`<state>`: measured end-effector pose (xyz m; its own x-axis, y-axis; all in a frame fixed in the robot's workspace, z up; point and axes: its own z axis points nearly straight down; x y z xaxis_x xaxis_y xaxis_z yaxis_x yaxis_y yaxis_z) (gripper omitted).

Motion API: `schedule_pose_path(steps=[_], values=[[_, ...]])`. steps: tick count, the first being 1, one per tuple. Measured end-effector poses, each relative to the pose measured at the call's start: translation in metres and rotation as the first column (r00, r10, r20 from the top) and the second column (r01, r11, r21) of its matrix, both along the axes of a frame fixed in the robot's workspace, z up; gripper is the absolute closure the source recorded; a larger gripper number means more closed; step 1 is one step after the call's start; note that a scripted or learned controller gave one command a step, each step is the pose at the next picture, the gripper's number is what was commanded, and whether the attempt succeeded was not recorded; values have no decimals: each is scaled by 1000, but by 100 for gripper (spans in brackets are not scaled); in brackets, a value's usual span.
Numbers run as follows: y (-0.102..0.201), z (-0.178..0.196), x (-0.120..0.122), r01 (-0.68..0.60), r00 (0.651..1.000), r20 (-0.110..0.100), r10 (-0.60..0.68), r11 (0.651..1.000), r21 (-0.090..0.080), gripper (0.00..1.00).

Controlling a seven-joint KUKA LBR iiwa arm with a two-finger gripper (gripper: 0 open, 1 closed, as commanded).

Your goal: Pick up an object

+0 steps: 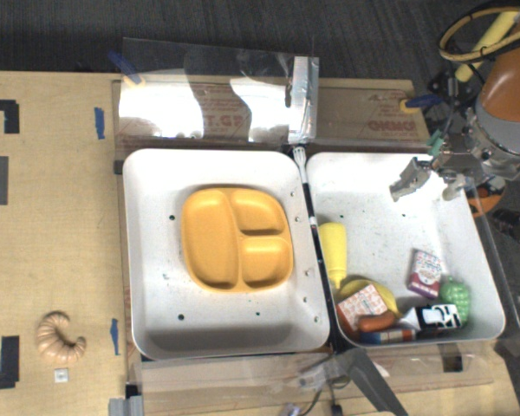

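Seen from above: gripper point(431, 180) hovering over the far right corner of the right bin point(377, 199), fingers spread apart with nothing between them, orange-banded arm point(505, 102) entering from the right. Clustered along the near edge of that same bin: yellow bottle point(334, 248) lying against the left wall, red-and-white checked packet point(364, 302) just below it, small pink-and-white carton point(425, 271) toward the right wall, green round object point(456, 297) beside the carton, black-and-white item point(438, 316) at the near rim, possibly a small box, though too blurred to tell. All well apart from the gripper. To the left of the right bin, touching it, the left bin point(147, 232) bearing a yellow divided tray point(237, 237) at its middle. Farther left on the wooden bench point(43, 232), a tan curled toy point(61, 336).
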<state>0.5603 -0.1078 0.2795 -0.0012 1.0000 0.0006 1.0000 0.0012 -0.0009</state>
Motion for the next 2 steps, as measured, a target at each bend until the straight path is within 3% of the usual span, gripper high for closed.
schedule_pose_path(steps=[1, 2], values=[[-41, -85, -48, -185, 983, -5, 185, 983, 1, 0], [-80, -147, -82, -42, 999, -3, 42, 999, 1, 0]])
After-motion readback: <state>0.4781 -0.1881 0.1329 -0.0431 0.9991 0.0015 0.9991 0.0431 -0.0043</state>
